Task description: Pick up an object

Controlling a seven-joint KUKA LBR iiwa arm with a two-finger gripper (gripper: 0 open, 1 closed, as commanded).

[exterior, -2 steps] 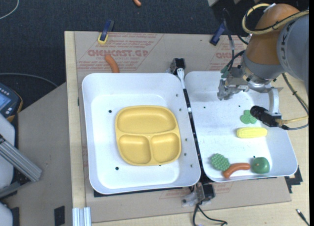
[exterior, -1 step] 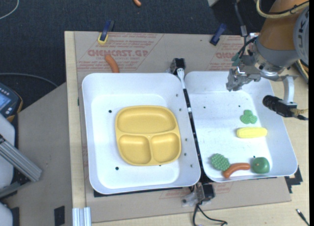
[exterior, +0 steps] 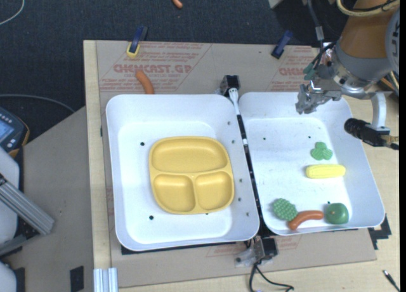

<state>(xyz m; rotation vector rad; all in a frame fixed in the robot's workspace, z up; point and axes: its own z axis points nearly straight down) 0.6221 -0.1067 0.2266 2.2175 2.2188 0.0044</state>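
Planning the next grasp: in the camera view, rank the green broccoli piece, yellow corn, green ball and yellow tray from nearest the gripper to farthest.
From the gripper:
1. Broccoli piece, right bin, just below it.
2. Corn, under the broccoli.
3. Green ball, right bin's near corner.
4. Tray, left bin.

High fixed camera, slanting over both bins (exterior: 190,110)

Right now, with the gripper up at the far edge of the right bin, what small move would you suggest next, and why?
Probably bring the gripper toward the camera and lower it over the yellow corn. It hovers near the right bin's far rim, with nothing seen between its fingers, and the corn lies apart from the other toys.
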